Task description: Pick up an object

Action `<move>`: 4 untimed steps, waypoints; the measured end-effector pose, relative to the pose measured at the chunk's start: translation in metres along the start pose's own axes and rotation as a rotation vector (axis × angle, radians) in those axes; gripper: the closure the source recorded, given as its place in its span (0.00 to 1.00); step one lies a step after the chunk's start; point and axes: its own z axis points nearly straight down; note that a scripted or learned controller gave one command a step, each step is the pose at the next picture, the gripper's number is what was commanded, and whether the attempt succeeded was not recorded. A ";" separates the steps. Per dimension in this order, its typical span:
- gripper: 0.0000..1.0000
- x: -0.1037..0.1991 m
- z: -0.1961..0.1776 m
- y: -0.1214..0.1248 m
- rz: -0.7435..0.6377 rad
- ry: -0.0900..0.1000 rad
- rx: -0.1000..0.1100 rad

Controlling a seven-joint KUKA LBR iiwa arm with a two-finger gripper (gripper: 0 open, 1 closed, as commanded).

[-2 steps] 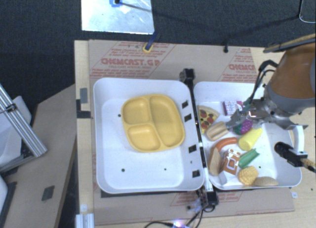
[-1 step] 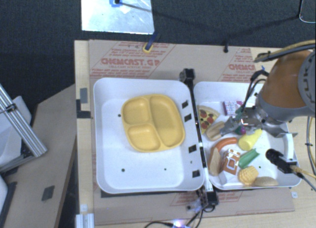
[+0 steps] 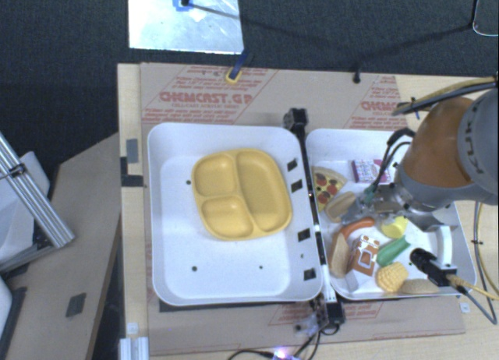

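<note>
Hand (image 3: 373,204): low over the right bin (image 3: 343,142); its grip I cannot tell.
Advice: centre on one toy, maybe the bread (image 3: 341,205).

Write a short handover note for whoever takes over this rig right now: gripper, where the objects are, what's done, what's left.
Gripper: low in the right bin, over the toy food; fingers not readable, nothing seen held.
Objects: pizza slice, corn cob, green vegetable and other items piled in the right bin.
Left bin: yellow divided plate.
Done: arm is over the pile.
Left: grasp and lift one object.
</note>
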 end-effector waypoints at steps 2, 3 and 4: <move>1.00 0.000 0.019 0.001 0.000 0.000 -0.003; 1.00 0.005 -0.043 0.005 -0.004 -0.002 -0.008; 1.00 0.004 -0.087 0.009 -0.004 -0.002 -0.008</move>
